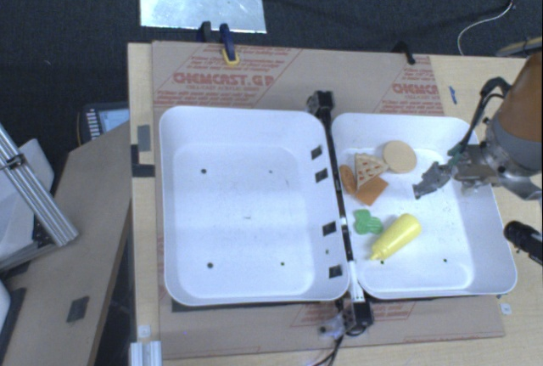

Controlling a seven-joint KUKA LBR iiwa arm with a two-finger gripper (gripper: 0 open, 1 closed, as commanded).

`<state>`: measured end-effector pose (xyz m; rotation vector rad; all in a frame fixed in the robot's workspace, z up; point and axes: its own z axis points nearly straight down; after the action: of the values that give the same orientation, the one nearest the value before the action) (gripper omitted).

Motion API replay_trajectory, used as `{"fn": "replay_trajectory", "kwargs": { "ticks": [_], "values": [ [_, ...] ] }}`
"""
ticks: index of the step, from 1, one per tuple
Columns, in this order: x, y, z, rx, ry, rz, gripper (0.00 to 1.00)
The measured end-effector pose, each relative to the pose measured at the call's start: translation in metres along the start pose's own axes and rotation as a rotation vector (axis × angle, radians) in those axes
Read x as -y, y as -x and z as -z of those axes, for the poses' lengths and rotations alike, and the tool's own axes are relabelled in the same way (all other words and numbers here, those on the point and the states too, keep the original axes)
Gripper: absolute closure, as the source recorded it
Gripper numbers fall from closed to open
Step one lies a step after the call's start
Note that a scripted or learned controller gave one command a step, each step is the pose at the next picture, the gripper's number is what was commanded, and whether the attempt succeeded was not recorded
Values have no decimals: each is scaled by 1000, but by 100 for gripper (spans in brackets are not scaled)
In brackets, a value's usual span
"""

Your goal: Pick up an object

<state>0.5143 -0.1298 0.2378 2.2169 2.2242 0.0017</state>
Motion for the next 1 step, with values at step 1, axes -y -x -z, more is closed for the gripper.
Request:
{"fn": "replay_trajectory", "kwargs": {
  "ticks": [1],
  "values": [
    [30, -34, -94, -4, -11, -1, 0]
  ]
}}
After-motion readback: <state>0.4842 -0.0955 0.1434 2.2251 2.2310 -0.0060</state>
